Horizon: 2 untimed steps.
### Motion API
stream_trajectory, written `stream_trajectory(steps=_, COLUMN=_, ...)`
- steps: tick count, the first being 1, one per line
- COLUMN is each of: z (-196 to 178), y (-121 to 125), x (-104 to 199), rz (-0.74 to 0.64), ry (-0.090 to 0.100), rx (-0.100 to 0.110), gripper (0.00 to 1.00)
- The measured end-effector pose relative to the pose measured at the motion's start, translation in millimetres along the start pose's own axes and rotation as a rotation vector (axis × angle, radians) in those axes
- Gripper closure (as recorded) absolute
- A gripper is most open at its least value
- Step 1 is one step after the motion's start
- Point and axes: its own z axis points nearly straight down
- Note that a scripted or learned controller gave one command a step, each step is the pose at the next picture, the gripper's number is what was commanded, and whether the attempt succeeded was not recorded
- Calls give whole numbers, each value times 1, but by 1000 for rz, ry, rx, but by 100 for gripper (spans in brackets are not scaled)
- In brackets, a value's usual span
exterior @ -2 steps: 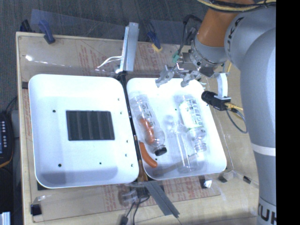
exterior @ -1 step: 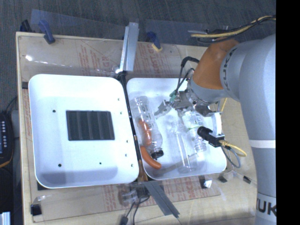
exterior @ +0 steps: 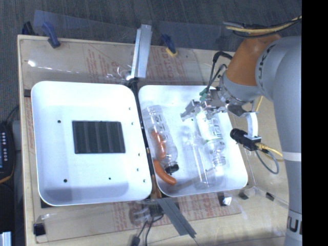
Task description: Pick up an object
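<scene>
You see two glossy white plastic bins [exterior: 84,94], the left one bearing a dark ribbed panel [exterior: 98,137]. Clear plastic bottles [exterior: 160,132] glint in the right bin beside a smooth orange sausage-shaped piece [exterior: 165,175]. The arm [exterior: 279,70] shows matt grey casing and an orange band [exterior: 246,60]. The bench [exterior: 77,55] looks like pale wood.

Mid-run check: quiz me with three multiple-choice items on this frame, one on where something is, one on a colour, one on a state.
1. The gripper is over:
A. the left bin
B. the right bin
C. the bare bench

2. The curved object at the right bin's near-left corner is:
A. orange
B. blue
C. green

3. The clear bottles in the right bin are:
A. standing upright
B. lying down
C. stacked in the left bin

Answers: 1 B, it is above the right bin's upper area. 2 A, plainly orange. 3 B, they lie lengthwise on the bin floor.
</scene>
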Motion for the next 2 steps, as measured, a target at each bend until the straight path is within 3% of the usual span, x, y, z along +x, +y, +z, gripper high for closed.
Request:
stream_trajectory(steps=1, z=-35, y=25, x=9, rz=-190, ry=-2, rx=-3, gripper=0)
stream_trajectory(steps=2, z=-45, y=25, x=8, rz=-194, ry=-3, rx=-2, gripper=100)
